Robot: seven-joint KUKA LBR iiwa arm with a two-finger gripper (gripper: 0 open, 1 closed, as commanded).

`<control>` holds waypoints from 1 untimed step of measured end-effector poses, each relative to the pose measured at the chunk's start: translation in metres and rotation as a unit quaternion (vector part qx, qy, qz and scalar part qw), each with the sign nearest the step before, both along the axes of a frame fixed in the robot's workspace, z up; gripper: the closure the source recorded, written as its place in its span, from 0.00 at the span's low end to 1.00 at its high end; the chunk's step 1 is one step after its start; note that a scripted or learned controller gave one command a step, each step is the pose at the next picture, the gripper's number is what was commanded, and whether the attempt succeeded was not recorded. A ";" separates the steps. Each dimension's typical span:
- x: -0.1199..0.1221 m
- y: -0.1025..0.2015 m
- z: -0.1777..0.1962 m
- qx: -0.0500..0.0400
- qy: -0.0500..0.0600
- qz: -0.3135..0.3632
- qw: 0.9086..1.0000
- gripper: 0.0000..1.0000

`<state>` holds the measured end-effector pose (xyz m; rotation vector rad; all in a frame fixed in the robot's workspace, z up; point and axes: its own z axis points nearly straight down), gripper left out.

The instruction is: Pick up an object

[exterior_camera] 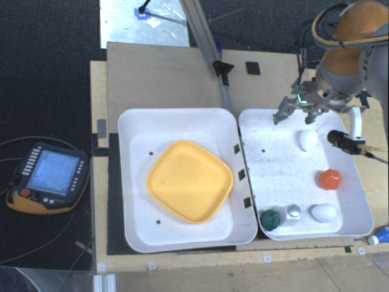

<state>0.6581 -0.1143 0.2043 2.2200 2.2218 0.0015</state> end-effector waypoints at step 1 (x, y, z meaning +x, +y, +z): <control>0.000 0.000 0.000 0.000 0.000 0.000 1.000 0.00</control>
